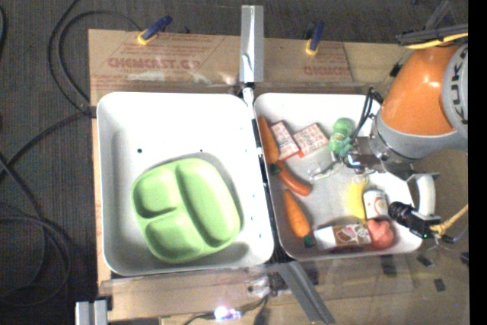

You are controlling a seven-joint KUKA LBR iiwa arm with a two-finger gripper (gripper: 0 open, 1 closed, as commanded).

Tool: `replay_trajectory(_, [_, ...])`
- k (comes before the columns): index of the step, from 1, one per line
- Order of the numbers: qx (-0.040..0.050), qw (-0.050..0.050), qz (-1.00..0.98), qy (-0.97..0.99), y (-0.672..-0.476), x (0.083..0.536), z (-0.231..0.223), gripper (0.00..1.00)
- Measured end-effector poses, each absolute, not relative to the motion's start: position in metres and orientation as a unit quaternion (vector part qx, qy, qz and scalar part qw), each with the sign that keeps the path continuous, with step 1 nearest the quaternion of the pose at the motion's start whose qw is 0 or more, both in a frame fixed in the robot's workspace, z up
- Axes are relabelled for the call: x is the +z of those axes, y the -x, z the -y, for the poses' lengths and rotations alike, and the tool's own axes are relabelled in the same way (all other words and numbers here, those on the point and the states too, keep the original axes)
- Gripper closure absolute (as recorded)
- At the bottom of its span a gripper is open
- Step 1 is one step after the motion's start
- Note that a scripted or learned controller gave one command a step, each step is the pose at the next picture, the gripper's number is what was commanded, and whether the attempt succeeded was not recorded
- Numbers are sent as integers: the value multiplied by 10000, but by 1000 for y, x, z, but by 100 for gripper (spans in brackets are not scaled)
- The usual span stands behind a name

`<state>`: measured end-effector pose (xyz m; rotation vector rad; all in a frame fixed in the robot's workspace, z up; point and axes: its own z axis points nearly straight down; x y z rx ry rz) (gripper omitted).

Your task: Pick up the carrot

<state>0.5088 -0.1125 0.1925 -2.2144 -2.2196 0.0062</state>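
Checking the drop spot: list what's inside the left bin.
The left bin holds a green divided plate with three compartments, all bare. The bin floor under the plate is covered, so anything there cannot be seen.

The carrot [296, 214] lies near the left wall of the right bin [319, 100], just below a hot dog [294, 183]. The gripper [351, 158] hovers beside a green toy [342, 130]. The left bin [114, 118] bears a green divided plate [186, 207].
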Motion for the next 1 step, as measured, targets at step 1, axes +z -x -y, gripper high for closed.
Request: replay_trajectory(1, [-25,-33,7669,6418,-487,89,103,0])
